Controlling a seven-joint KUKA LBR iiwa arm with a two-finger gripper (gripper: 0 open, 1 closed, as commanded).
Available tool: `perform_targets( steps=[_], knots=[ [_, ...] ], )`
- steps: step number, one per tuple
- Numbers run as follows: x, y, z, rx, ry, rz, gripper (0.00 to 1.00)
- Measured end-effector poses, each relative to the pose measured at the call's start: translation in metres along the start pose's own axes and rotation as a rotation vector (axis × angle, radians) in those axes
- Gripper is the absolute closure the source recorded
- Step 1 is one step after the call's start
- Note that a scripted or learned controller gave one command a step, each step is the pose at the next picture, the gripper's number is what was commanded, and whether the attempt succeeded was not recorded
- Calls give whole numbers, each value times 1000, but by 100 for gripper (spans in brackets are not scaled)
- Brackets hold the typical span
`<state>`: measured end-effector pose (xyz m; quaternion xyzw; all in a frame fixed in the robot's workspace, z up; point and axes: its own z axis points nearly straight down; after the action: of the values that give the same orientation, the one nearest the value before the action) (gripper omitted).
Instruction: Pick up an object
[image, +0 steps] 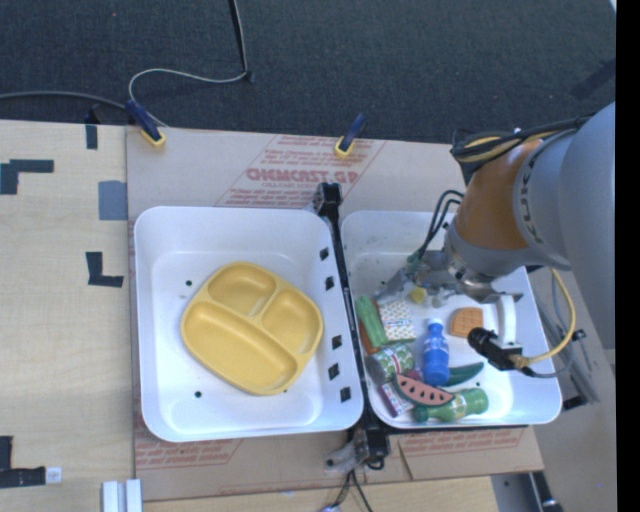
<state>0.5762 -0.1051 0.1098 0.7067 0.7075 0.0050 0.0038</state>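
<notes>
An object for picking has to come from the heap of small toys in the right-hand shallow white plastic bin (545, 400), since that is where the arm is working. Taking the blue plastic bottle with a white cap (435, 352) as the marker: nearest the camera, just below it, lie a red watermelon-slice toy (425, 388) and a green rounded bottle on its side (465, 404). To its left sits a white packet with a dotted pattern (397, 320), beside a long green stick-shaped toy (370, 322). To its right rests a flat orange biscuit-shaped piece (465, 321). The toys crowd and touch one another, so a clean grasp looks hard.

Above the blue bottle, the grey arm's two-finger gripper (432, 287) hangs low over the pile; I cannot tell how it is set, nor whether anything is in it.

Well to the left of the bottle, the left-hand shallow white plastic bin (160, 400) holds a yellow divided plastic plate (252, 326), lying flat, apart from the pile.
</notes>
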Motion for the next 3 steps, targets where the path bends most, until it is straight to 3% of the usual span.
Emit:
perform_targets(
  steps=[1,2,3],
  knots=[
    [0,0,-9,1,0,-1,100],
    [0,0,-9,1,0,-1,0],
    [1,0,-19,2,1,-1,100]
  ],
)
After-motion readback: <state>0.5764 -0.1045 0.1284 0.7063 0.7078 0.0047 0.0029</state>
